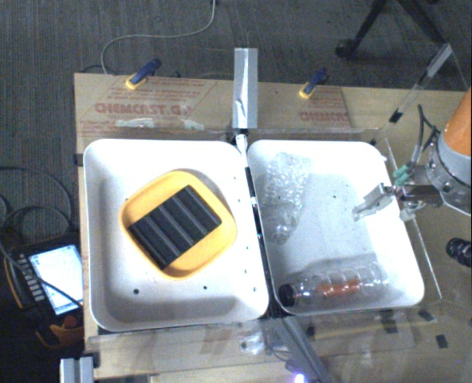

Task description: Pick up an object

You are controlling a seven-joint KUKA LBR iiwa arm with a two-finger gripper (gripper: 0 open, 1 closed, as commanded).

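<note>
A: Where is the gripper (377, 200) right now?

B: It sits over the right side of the right bin (395, 282), coming in from the right edge of the view. The arm (458, 146) behind it shows its orange band and grey wrist. One pale finger juts out to the left over the bin floor, and nothing lies between the fingers that I can see. Whether they are spread or pressed together, I cannot tell from this angle.

A: And what is in that bin?

B: Two clear plastic bottles. The crumpled bottle (284, 190) lies near the left wall, its long axis running roughly from far to near, tilted slightly. The capped bottle (332, 286) lies along the near wall, its long axis running left to right, with its dark cap pointing left toward the bin's near-left corner. It has an orange tint around its middle. The two are apart from each other, and both lie apart from the gripper.

A: The left bin (108, 294)?

B: It holds a yellow tray (180, 223) with a black ribbed insert, resting flat and turned diagonally, about in the middle.
</note>
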